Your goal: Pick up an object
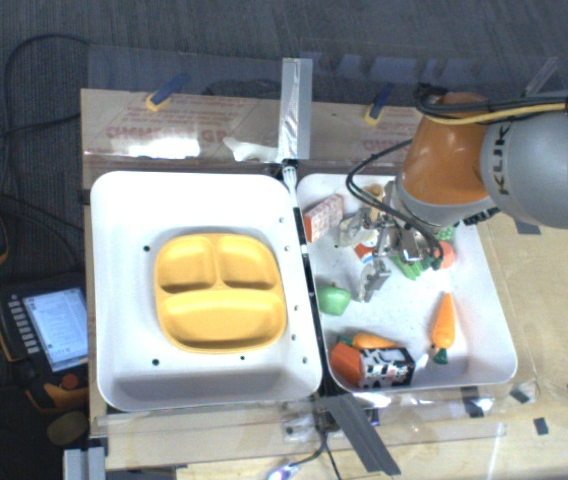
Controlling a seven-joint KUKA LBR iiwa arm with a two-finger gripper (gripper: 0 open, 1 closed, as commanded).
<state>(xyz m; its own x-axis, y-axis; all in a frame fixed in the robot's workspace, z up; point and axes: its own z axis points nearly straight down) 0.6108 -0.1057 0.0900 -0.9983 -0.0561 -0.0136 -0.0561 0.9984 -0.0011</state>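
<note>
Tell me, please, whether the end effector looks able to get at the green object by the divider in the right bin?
Probably yes. The green object lies apart from its neighbours, open from above, just beside the end effector. Only the bin wall crowds it on one side.

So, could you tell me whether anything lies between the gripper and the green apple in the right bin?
Nothing visible does. The gripper hangs over bare bin floor just right of the green apple; the carrot and the small carton lie off to the sides.
</note>
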